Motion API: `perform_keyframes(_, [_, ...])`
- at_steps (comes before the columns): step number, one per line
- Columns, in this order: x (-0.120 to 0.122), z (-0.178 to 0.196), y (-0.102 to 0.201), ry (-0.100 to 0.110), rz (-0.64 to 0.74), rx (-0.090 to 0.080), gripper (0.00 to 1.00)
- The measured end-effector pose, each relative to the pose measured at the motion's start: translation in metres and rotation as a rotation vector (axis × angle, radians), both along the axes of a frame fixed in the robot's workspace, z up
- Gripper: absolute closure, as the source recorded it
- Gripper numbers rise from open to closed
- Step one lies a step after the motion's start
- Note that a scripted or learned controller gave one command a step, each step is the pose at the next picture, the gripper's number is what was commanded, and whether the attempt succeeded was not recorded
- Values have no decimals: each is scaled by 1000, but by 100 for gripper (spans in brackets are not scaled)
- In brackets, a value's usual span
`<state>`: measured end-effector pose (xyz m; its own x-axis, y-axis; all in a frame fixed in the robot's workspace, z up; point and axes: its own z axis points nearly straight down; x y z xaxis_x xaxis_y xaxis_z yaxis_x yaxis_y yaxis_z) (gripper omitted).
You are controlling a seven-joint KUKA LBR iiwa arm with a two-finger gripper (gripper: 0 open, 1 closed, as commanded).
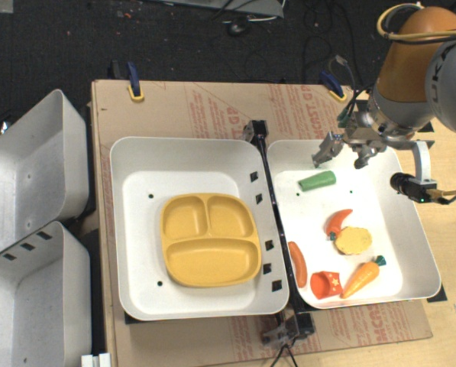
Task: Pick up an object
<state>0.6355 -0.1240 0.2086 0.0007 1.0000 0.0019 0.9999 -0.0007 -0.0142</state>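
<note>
The green block lies flat near the far end of the right bin, the item closest to the gripper and so, by my reading, the likeliest target, though the task names no particular object. The gripper hangs just beyond and above it, over the bin's far rim, its two fingers spread apart with nothing between them. Nothing has been lifted, then: the approach looks underway at most, and the descent, the closing and the lift are all left to do. Nearer the camera in the same bin rest a red pepper touching a yellow round piece, an orange carrot, a second red piece just beside the carrot, and a reddish sausage-like item along the left wall. The left bin holds a yellow divided tray. Both bins sit side by side on a board of brown cardboard, clamped at its far edge, on the bench. Two more white bins stand off to the left, and beyond the bench the dark floor carries cables and a metal frame.
</note>
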Motion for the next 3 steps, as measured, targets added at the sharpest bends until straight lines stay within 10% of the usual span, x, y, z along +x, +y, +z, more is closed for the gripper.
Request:
perform_keyframes(1, [3,8,0,-14,2,-2,0])
perform_keyframes(3, [9,-106,15,-9,4,-1,0])
